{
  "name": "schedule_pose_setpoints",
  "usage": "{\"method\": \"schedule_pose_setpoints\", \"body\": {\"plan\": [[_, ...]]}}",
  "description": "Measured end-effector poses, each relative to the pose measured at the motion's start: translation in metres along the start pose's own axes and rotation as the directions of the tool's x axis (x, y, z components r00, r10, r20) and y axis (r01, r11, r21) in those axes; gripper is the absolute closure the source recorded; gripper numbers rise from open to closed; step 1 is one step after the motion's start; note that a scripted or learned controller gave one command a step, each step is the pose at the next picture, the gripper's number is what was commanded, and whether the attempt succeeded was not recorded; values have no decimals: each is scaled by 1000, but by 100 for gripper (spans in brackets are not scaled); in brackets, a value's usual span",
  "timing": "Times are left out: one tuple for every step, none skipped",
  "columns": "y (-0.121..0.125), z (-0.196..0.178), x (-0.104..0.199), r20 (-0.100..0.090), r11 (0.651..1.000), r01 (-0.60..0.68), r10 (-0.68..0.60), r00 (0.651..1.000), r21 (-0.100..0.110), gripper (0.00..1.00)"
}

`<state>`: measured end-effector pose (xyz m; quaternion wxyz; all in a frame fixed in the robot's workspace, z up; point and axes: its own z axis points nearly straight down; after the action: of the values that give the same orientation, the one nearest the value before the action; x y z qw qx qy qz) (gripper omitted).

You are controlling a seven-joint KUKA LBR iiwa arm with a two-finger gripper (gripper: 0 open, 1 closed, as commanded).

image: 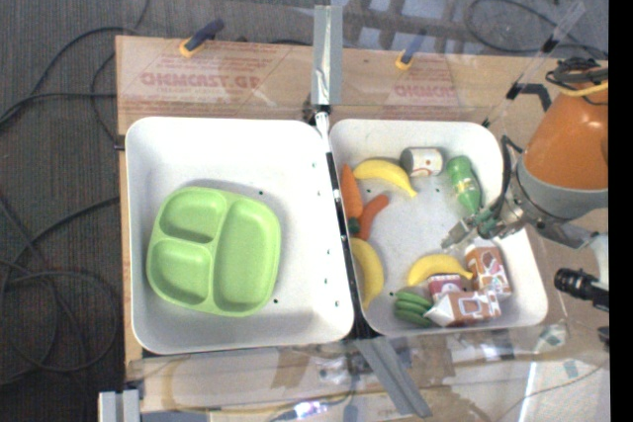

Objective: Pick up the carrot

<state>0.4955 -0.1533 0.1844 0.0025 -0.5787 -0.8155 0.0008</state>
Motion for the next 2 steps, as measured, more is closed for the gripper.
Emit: {"method": "schedule_pose_setpoints", "body": {"plan": [[70,5,19,1,988,154,-154,988,-1,100],[71,-2,21,-2,988,156,-156,988,0,100]]}}
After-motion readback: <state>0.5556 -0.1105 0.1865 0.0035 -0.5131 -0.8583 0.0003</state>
